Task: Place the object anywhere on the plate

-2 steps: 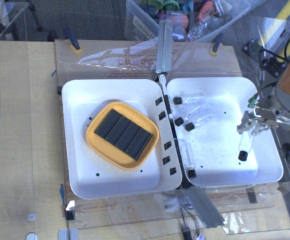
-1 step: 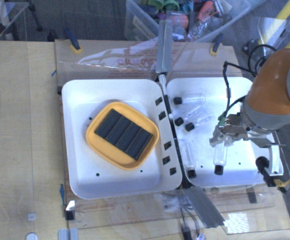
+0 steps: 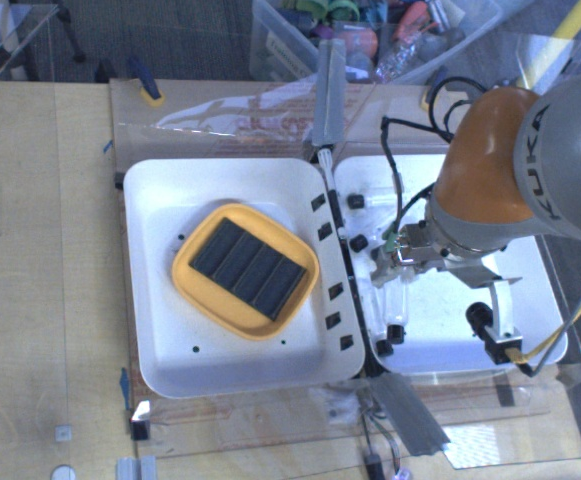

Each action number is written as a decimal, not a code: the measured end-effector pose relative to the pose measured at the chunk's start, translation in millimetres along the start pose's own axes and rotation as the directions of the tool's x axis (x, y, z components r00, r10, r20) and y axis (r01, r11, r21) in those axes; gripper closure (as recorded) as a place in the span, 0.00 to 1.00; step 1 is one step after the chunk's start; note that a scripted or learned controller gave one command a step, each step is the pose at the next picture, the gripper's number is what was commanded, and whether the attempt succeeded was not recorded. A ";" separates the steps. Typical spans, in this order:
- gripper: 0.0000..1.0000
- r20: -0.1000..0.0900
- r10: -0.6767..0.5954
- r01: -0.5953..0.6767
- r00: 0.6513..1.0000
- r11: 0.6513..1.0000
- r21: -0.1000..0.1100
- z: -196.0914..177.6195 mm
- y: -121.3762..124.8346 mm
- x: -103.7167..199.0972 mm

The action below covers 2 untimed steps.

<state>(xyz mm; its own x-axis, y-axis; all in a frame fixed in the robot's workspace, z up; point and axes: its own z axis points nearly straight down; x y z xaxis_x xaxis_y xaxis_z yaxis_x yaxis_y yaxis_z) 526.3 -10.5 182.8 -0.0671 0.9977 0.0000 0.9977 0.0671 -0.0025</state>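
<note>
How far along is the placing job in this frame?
Nothing looks placed yet: the yellow plate in the left bin carries just its dark ridged centre. The arm is over the right bin, its hand low inside; I cannot make out any object there. Grasp, carry and placing seem left.

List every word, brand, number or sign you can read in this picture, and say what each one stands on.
"KU": white letters on the grey link of the arm, cut off by the picture's edge.
Clear plastic sheet behind the bins: faint reddish print, too blurred to read.
Yellow plate with dark slats, in the left bin: no text on it.
</note>
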 end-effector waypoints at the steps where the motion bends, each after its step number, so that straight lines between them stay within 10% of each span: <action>1: 1.00 0.001 -0.165 0.165 0.986 0.986 -0.002 -0.2 36.5 41.3; 2: 1.00 0.001 -0.231 0.231 0.973 0.973 -0.002 -0.2 41.3 86.7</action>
<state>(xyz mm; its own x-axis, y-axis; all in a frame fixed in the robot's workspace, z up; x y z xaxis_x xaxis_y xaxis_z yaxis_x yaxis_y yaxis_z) 561.8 78.8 182.9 -0.2957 0.9553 -0.0008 0.9553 0.2957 -0.0004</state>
